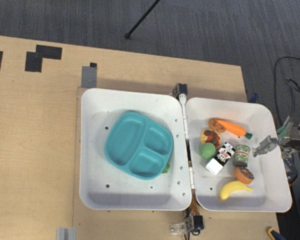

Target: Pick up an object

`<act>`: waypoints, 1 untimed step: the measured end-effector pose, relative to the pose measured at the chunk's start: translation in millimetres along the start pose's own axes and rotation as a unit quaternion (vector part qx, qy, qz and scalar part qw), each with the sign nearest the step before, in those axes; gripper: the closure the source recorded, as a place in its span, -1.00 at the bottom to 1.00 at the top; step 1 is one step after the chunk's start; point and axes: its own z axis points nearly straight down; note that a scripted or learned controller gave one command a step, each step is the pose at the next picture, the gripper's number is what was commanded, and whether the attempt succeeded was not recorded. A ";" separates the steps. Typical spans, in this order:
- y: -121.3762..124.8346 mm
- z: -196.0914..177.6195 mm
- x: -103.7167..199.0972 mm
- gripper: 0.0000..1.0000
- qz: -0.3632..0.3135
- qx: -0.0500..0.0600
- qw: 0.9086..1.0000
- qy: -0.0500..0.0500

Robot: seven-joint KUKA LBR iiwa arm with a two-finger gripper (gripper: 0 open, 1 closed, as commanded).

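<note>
In the right bin (257, 199) lie an orange carrot (230, 127), a brown and red toy (211, 136), a green ball (207, 150), a black and white carton (220, 159), a green can (241, 155), a small orange-red piece (244, 174) and a yellow banana (234, 189). My gripper (273, 137) hangs over the bin's right rim, just right of the green can. Its two grey fingers stand apart, open, with nothing between them.
The left bin (91, 190) holds a teal divided plate (139, 144) with something green peeking out under its right edge. A black clamp (181, 89) sits at the far end of the wall between the bins. Cables hang off the bench's right side.
</note>
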 end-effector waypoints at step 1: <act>10.0 125.9 11.0 -1.00 0.008 -0.001 1.000 0.000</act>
